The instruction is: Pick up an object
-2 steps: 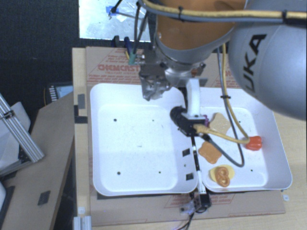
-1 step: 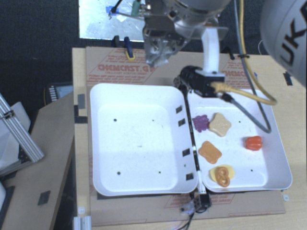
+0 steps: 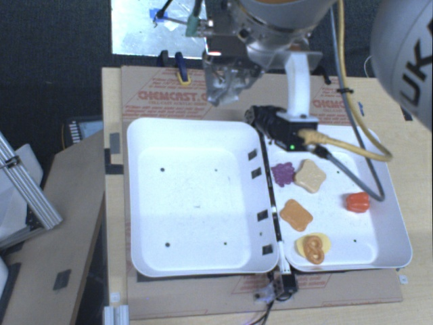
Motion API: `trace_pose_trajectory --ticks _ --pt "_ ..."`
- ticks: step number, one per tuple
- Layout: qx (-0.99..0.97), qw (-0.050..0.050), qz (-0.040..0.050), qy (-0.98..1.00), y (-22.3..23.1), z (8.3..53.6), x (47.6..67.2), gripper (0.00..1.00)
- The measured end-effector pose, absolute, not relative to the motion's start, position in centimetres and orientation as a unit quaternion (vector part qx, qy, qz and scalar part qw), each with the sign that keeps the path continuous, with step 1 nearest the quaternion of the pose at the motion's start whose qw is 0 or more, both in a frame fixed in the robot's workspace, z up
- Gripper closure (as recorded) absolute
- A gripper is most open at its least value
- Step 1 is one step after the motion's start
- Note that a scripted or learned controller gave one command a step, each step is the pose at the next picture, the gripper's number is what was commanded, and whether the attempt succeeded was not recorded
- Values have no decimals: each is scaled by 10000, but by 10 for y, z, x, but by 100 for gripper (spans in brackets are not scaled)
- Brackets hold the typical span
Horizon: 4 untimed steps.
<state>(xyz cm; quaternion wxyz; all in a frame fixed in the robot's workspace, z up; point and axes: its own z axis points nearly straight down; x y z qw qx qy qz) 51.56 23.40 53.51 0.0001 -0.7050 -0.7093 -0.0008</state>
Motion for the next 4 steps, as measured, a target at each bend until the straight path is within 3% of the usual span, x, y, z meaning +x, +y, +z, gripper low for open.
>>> trace_pose_trajectory --ticks 1,2,3,4 --pt "-7071 -6 -10 -7072 234 535 544 100" --pt "-7074 5 -1 -7068 191 535 484 100" --pt "-7078 19 54 -7064 180 407 524 100" --pt "-7077 26 52 -7065 152 309 484 100"
